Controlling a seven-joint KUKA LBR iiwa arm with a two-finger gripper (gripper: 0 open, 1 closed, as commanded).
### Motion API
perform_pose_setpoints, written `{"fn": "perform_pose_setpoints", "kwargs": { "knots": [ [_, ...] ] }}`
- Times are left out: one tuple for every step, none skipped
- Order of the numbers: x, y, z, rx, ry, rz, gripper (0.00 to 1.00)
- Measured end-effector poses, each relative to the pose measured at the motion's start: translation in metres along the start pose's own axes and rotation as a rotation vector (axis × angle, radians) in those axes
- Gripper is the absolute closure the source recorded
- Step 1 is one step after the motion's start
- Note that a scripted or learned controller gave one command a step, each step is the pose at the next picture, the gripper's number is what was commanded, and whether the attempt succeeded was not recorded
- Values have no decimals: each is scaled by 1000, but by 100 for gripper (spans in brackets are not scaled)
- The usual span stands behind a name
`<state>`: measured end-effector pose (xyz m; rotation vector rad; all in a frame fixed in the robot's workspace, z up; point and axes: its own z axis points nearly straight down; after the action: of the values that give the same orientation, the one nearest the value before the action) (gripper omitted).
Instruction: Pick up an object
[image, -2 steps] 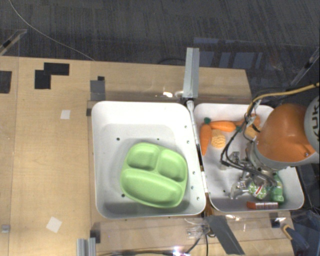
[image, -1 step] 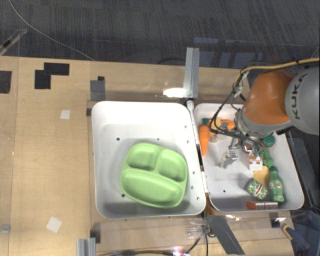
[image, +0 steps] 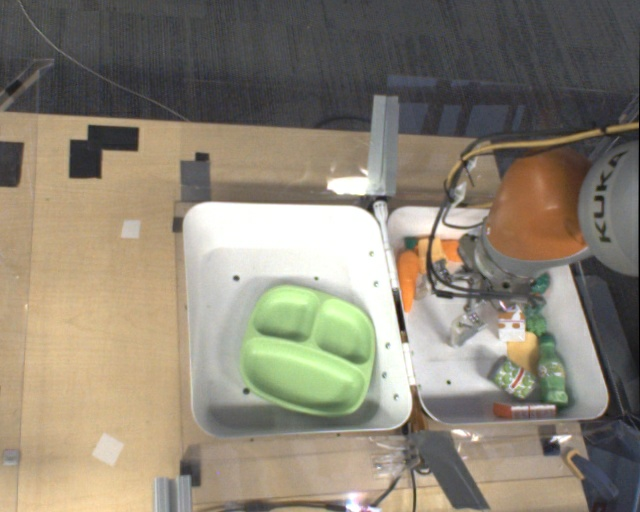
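Note:
My gripper (image: 468, 326) hangs low inside the right bin (image: 440, 385), below the arm's orange band (image: 538, 207). It is over bare bin floor, left of a small white and orange box (image: 511, 322). An orange carrot (image: 408, 276) lies along the bin's left wall, apart from the gripper. A yellow piece (image: 520, 350), a green and red packet (image: 512, 377) and a green bottle (image: 551, 371) crowd the near right corner. I see nothing held in the gripper.
A red marker (image: 523, 409) lies by the right bin's front wall. The left bin (image: 215, 250) holds a green divided plate (image: 309, 348). The arm covers the right bin's back part.

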<state>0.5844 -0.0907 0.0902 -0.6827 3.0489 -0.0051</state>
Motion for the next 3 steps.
{"fn": "perform_pose_setpoints", "kwargs": {
  "knots": [
    [-15,-4,0,1,12,-101,0],
    [51,10,-3,-4,9,-128,0],
    [44,10,-17,3,-8,-135,100]
  ]
}}
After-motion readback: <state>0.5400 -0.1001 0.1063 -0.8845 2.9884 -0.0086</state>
